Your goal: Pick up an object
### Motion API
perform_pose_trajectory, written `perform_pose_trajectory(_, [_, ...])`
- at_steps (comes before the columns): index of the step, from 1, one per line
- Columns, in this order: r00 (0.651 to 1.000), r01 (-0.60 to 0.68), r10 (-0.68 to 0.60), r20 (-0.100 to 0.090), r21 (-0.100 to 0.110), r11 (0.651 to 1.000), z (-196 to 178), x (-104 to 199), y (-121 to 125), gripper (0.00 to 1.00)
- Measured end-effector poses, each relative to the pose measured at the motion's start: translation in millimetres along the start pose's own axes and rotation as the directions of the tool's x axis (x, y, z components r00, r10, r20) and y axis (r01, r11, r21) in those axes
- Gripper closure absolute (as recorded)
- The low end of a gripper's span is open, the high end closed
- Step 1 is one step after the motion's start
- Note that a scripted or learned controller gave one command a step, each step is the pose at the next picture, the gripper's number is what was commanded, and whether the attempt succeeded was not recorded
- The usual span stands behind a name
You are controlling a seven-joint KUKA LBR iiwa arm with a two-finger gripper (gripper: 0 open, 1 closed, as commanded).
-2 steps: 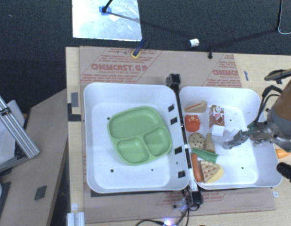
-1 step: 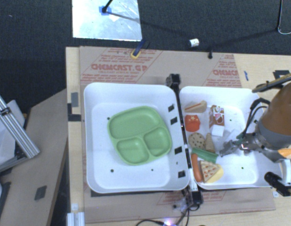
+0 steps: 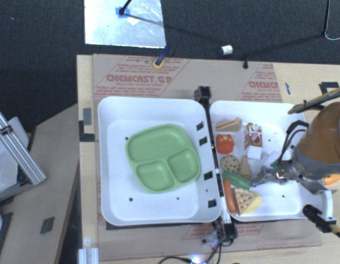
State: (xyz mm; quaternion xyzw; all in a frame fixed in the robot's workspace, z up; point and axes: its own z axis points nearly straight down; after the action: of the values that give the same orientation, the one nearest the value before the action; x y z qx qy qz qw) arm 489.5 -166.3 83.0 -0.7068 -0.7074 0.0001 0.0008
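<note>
The right bin point(image 3: 291, 205) holds several toy foods along its left side: a sandwich point(image 3: 229, 125), a red tomato point(image 3: 225, 143), a small carton point(image 3: 253, 135), a brown cookie point(image 3: 230, 164), a green cucumber point(image 3: 236, 179), a hot dog point(image 3: 229, 196) and a pizza slice point(image 3: 247, 203). The arm point(image 3: 324, 142) reaches in from the right and stays low over this bin. My gripper point(image 3: 262, 176) points left, its tip just right of the cucumber and above the pizza slice. Nothing is visibly held in it.
The left bin point(image 3: 112, 164) holds a green divided plate point(image 3: 163, 157). A black divider with clips point(image 3: 210, 147) runs between the bins. Cardboard point(image 3: 142, 77) lies under both bins, and a cable point(image 3: 291, 133) loops beside the wrist.
</note>
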Motion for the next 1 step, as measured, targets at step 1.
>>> perform_pose_trajectory(1, [1.0, 0.0, 0.0, 0.002, -0.004, 1.0, -11.7, -0.6, 0.9, 1.0])
